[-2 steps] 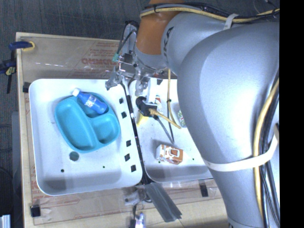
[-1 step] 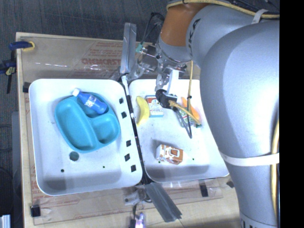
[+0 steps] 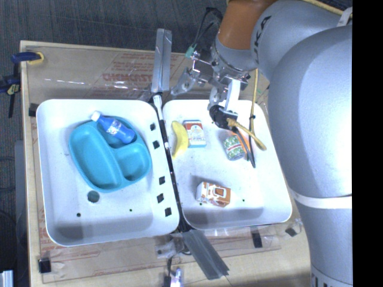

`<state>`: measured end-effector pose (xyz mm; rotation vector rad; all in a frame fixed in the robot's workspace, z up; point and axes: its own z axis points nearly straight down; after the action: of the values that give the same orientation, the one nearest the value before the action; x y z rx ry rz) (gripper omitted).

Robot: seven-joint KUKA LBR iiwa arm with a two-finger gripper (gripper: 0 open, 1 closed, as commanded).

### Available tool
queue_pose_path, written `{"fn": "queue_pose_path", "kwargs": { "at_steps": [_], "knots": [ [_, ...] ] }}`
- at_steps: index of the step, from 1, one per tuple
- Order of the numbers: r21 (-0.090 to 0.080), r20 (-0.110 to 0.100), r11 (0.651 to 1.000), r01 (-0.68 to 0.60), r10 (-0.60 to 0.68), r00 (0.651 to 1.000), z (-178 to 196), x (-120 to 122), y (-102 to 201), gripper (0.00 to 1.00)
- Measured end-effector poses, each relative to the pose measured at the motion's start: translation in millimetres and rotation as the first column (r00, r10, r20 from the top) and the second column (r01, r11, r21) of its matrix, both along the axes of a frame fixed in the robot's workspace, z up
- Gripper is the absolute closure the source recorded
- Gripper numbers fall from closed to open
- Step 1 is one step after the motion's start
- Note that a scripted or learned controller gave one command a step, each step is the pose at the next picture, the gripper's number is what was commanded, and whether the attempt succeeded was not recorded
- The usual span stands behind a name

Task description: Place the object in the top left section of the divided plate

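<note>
The bottle [image 3: 116, 129] lies in the plate's [image 3: 99, 163] upper section, probably placed already. The hand [image 3: 218, 84] hangs above the right bin [image 3: 254, 187]; spread or pressed together, I cannot tell.

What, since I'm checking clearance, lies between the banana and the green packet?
In the camera view, a small red-and-white carton lies between the banana and the green packet, close beside the banana.

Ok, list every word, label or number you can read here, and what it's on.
Nothing reads clearly.
Red print on the bench sheet: blurred, unreadable.
Dark letters on the arm: partly hidden, unreadable.
Label on the blue bottle: too small.
Label on the small white carton: too small.
Print on the orange carton: blurred.
</note>
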<state>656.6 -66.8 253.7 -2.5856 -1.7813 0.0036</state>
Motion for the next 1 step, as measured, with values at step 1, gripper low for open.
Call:
{"fn": "queue_pose_path", "kwargs": {
  "at_steps": [1],
  "knots": [
    [0.0, -0.002, 1.0, -0.002, 0.002, 1.0, -27.5, -0.4, 15.2, 0.0]
  ]
}}
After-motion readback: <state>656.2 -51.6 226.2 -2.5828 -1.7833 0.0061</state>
